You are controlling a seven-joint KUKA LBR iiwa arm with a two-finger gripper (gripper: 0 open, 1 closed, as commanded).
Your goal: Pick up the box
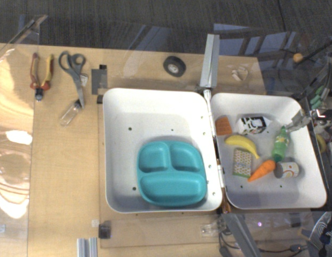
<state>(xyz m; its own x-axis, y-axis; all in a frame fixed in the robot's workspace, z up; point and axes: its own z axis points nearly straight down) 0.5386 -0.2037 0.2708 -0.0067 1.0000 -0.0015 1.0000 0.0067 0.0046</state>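
The box (242, 162) is hemmed by banana (242, 143) and carrot (262, 170); a neighbour could be seized instead. Jaw opening cannot be told.

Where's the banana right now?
In the camera view, the banana lies in the right bin, just below the orange box and above the carrot.

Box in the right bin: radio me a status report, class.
Gripper by right bin right rim, apart from box. Box flat on bin floor, unheld. Banana and carrot crowd it closely.
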